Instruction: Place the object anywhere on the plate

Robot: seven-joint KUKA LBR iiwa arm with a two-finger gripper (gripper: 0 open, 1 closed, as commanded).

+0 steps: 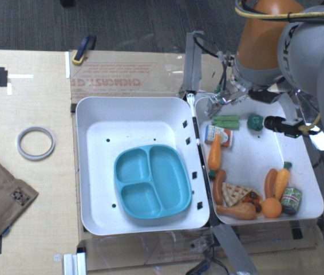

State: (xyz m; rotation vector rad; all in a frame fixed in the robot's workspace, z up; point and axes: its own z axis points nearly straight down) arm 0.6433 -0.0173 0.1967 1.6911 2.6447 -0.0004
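The blue three-part plate (150, 180) lies in the left bin (93, 153) at lower centre, its long axis running from upper right to lower left. In the right bin (313, 199) a carrot (214, 150) stands nearly upright in the frame beside toy foods too crowded to sort. The hand (222, 99) hangs over that bin's upper left corner, and I cannot tell its grip.

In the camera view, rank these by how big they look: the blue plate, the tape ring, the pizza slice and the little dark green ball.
1. blue plate, clearly largest.
2. tape ring.
3. pizza slice; fairly close to the ring, so that pair is less certain.
4. dark green ball, smallest.
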